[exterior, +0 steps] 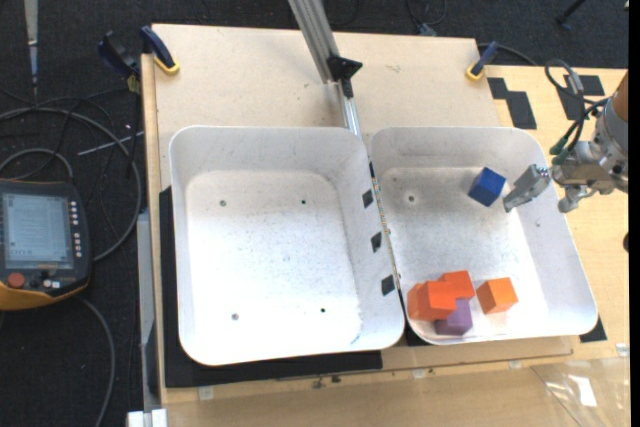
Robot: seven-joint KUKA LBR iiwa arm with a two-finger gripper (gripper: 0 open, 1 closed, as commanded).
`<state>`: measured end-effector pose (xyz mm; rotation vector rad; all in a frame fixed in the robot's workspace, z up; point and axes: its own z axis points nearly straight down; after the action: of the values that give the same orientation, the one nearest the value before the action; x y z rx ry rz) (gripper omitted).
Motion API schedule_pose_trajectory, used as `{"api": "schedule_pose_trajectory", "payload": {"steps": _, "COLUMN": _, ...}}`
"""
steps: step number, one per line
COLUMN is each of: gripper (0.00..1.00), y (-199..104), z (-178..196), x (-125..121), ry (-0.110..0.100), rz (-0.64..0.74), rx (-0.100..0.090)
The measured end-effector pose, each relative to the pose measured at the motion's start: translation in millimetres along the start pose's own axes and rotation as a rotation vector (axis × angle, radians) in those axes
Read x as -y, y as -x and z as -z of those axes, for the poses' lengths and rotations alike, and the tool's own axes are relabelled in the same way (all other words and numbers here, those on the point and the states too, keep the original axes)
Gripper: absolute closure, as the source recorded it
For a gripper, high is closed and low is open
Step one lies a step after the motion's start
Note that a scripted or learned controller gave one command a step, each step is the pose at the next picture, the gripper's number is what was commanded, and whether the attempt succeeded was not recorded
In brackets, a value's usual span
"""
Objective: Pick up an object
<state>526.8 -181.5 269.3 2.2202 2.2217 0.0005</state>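
The gripper (pixel 548 187) hangs at the right edge of the frame, over the right bin's (pixel 560 245) upper right wall, its fingers spread and holding nothing. The blue cube (pixel 488 186) lies just left of it, alone. Three more blocks cluster at the bin's lower edge. This looks like the approach; next, the arm needs to shift left and descend around the cube.

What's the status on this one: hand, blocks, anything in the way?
Hand open over right bin, holding nothing. Blue block just left of it. Orange blocks, purple block clustered at near edge. Path clear.
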Motion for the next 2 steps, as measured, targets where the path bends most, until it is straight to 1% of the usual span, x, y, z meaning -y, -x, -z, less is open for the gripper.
{"api": "schedule_pose_trajectory", "payload": {"steps": 1, "gripper": 0.0, "y": 17.9, "z": -46.0, "x": -73.7, "ry": 0.0, "rz": 0.004, "rx": 0.002}}
{"api": "schedule_pose_trajectory", "payload": {"steps": 2, "gripper": 0.0, "y": 24.7, "z": -167.6, "x": -104.5, "ry": -0.006, "rz": 0.003, "rx": -0.001}}
